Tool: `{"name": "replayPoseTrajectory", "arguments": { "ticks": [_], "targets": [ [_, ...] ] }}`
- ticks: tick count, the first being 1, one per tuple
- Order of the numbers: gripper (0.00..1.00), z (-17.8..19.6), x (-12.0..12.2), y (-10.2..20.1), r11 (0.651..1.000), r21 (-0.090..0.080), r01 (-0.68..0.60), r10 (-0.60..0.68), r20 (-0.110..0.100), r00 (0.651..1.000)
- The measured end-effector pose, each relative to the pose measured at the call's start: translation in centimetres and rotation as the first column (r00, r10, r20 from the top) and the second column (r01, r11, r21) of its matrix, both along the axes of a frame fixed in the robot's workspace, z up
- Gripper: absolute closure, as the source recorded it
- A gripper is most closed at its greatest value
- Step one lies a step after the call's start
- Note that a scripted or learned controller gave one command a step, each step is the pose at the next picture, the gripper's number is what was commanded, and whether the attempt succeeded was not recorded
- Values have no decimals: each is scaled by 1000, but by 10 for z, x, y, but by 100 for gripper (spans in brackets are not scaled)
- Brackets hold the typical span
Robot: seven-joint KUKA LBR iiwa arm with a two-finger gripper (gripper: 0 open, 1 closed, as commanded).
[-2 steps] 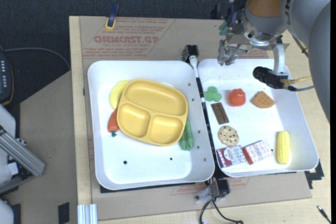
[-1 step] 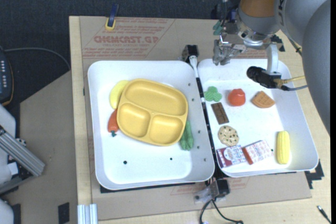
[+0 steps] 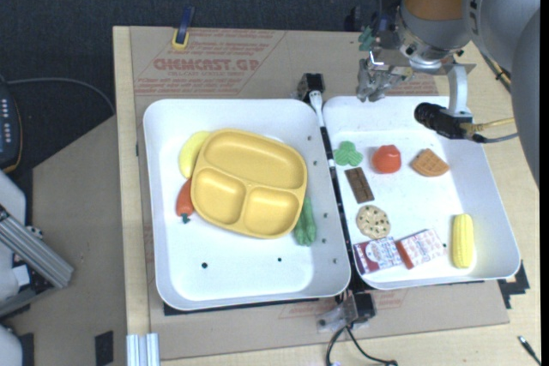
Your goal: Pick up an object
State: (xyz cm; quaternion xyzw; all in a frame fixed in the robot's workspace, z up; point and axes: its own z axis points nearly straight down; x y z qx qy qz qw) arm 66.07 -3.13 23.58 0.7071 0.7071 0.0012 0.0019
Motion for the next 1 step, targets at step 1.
{"name": "replayPoseTrajectory", "arguments": {
  "ticks": [1],
  "targets": [
    [100, -12, 0, 11, 1000, 1, -1, 1, -7, 1000]
  ]
}}
